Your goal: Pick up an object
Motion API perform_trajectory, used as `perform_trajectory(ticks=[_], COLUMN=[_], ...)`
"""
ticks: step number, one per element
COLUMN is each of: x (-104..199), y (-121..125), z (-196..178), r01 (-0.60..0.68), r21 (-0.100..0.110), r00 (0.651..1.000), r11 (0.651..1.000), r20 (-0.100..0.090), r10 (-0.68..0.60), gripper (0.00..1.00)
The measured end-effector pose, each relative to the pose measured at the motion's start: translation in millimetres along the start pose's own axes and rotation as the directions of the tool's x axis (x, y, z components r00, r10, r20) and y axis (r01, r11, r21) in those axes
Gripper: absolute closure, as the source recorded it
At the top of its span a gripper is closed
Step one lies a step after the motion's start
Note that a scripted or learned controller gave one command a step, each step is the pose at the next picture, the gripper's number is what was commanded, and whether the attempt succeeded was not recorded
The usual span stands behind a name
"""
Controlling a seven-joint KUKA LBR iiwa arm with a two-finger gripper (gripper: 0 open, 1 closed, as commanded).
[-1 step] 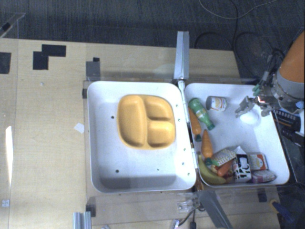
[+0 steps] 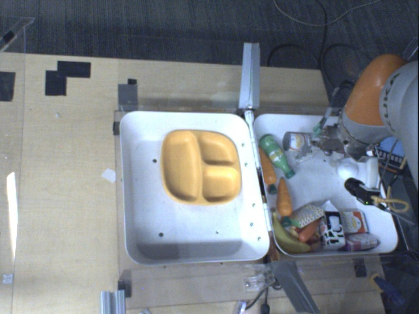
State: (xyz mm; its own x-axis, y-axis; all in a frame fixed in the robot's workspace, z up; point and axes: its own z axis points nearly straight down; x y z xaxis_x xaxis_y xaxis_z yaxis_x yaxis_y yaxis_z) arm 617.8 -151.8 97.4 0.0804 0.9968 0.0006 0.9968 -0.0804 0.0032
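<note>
Camera view: wooden bench (image 2: 59, 175), dark carpet (image 2: 163, 18) behind; gripper (image 2: 313, 138) state unclear.

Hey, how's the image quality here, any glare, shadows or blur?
Camera view: a bright glare streak on the bench at far left; a soft shadow along the near wall inside the left bin; the arm looks slightly soft; the yellow tray is evenly lit.

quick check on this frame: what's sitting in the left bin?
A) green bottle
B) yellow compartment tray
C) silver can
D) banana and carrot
B. The yellow compartment tray lies alone in the left bin; the green bottle, banana, carrot and silver can are all in the right bin.
</note>
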Motion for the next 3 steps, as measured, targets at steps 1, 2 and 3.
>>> perform_trajectory(ticks=[1, 2, 3], x=[35.6, 41.0, 38.9], y=[27.6, 30.5, 30.2], z=[10.3, -1.1, -1.4], r01=[-0.089, -0.081, -0.082], r21=[0.049, 0.040, 0.040], r00=[0.996, 0.997, 0.997], r11=[0.995, 0.996, 0.996], r20=[0.013, 0.006, 0.008], r10=[0.088, 0.081, 0.081], gripper=[0.00, 1.00, 0.00])
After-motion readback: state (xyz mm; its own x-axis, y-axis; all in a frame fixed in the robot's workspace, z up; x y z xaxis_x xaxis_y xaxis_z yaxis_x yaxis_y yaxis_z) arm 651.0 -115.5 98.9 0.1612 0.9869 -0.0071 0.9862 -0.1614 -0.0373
